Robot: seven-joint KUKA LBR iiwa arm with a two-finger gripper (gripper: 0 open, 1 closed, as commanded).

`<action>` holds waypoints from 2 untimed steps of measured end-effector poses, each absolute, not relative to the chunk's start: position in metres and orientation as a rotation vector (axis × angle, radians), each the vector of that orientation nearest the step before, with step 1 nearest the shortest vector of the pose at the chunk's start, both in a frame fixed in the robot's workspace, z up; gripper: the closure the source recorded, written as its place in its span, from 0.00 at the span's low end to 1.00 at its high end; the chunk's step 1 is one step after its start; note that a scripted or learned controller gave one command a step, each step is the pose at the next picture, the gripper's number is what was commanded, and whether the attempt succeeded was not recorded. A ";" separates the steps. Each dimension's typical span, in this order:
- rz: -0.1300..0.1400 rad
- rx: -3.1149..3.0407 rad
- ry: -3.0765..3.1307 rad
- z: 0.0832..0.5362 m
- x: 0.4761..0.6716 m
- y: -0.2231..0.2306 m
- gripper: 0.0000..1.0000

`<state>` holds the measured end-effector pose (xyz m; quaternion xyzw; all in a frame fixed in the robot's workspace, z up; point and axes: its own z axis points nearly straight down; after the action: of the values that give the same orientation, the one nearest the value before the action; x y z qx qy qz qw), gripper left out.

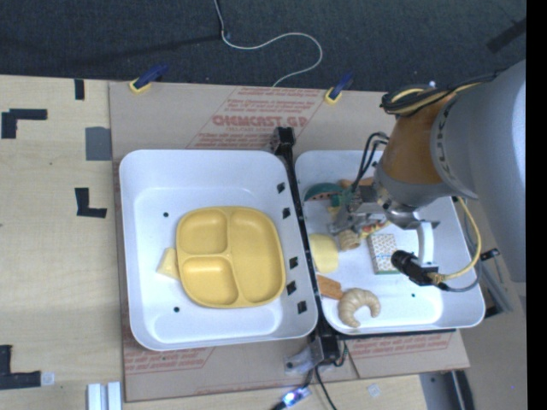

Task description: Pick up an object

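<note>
The left bin (137, 229) holds a yellow divided plate (231, 256) with three compartments, lying flat near the middle. A pale yellow flat piece (167, 264) pokes out from under the plate's left edge.

A black divider (295, 229) runs between the two bins, and the desk (51, 254) beneath them is light wood with a cardboard sheet (248, 120) under the bins.

The right bin (453, 310) carries the loose objects. Against its left wall lies a pale yellow block (323, 252), with an orange strip (329, 287) just below it. Near the front wall sits a croissant (358, 305), well apart from the arm's tip. A green and white item (322, 193) lies near the back, just left of the end effector (350, 222). A small tan object (349, 240) sits right at the tip of the end effector, but whether it is grasped cannot be told, nor how the end effector stands. Just to the right lies a white dotted packet (383, 248), partly under the wrist.
</note>
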<state>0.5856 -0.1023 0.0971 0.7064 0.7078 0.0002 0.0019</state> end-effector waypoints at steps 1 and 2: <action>0.002 2.219 2.222 0.139 0.589 -0.099 1.00; 0.003 2.218 2.221 0.189 0.597 -0.106 1.00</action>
<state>0.5968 -0.1057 0.1893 0.7067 0.7075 0.0009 0.0012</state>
